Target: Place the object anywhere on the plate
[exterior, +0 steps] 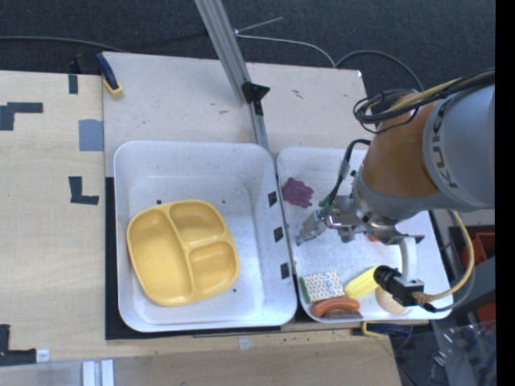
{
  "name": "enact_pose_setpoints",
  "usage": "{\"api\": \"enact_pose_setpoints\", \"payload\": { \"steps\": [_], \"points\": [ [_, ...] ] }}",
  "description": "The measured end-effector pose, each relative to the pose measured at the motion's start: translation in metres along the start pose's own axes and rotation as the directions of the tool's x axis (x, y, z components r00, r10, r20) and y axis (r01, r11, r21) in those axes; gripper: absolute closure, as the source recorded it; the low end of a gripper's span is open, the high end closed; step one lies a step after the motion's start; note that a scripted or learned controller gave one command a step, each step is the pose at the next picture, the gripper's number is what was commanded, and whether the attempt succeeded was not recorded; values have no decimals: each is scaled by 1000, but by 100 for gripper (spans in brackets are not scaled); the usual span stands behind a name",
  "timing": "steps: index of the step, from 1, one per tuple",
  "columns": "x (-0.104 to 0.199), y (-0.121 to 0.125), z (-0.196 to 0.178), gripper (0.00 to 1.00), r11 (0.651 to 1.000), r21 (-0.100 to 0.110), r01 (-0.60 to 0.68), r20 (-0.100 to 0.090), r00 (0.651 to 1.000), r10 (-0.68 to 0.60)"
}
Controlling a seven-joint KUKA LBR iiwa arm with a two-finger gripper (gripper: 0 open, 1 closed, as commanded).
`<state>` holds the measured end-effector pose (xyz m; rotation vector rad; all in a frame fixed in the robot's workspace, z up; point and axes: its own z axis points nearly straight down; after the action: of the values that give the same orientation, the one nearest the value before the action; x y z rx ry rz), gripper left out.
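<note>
Over the right bin (354, 161), my gripper (310, 232) hangs; I cannot tell its state.
The yellow plate (183, 252) sits in the left bin (193, 153).

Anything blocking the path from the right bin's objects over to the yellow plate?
Only the two bins' adjoining walls lie between; items must be lifted over them. The plate sits in the left bin, nothing on it. The hand hovers in the right bin near the purple object.

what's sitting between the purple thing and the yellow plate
In the camera view, between the small purple crumpled object and the yellow divided plastic plate lie the two white bins' adjoining walls and bare white floor of the left bin; no other item.
</note>
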<state>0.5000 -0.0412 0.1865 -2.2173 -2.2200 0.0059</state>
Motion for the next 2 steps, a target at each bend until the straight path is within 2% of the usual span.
{"api": "enact_pose_setpoints", "payload": {
  "steps": [1,2],
  "points": [
    [77,26,-2,0,1000,-4,9,-3,1000,-9],
    [72,25,-11,100,1000,-1,2,0,1000,-2]
  ]
}}
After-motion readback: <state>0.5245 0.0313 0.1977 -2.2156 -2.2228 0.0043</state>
